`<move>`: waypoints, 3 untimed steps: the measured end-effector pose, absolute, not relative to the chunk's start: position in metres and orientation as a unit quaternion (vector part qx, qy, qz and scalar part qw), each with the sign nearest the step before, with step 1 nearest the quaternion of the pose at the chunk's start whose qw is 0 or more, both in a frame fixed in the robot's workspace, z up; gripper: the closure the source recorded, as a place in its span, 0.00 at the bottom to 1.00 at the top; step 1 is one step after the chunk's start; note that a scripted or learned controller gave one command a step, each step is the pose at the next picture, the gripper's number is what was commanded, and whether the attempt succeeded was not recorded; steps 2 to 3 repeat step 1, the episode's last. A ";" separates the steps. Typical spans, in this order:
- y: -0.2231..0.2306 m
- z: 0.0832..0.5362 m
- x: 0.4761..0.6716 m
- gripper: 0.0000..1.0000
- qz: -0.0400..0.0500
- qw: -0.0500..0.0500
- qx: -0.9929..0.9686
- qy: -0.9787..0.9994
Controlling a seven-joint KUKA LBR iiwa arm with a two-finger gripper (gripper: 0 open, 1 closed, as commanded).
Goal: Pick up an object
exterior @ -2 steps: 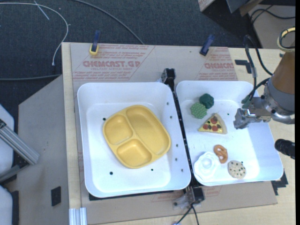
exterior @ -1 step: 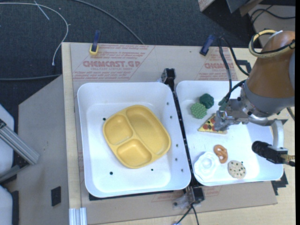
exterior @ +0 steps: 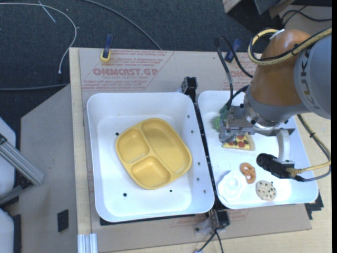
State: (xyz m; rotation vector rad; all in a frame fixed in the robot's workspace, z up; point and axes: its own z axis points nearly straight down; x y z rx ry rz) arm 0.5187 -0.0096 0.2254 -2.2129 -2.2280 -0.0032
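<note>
- Pizza slice toy (exterior: 238,143) lies in the right bin (exterior: 300,146), and our gripper (exterior: 231,133) is right down on top of it.
- We judge we are at the grab step, low over the pizza slice toy.
- We cannot tell how the jaws stand, because the arm (exterior: 279,83) hides them.
- Next we need a firm pinch, then a straight lift up.
- Just beside the pizza slice toy sits something green (exterior: 217,123), which may get in our way.
- Near the pizza slice toy we see a pretzel (exterior: 247,172), a cookie (exterior: 266,190) and a white lid (exterior: 230,186).
- Well apart from the pizza slice toy, a yellow tray (exterior: 152,153) rests in the left bin (exterior: 100,141).
</note>
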 end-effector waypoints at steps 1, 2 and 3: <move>0.047 0.234 0.519 1.00 -0.001 0.001 -0.704 -0.710; 0.047 0.234 0.519 1.00 -0.001 0.001 -0.704 -0.710; 0.047 0.234 0.519 1.00 -0.001 0.001 -0.704 -0.710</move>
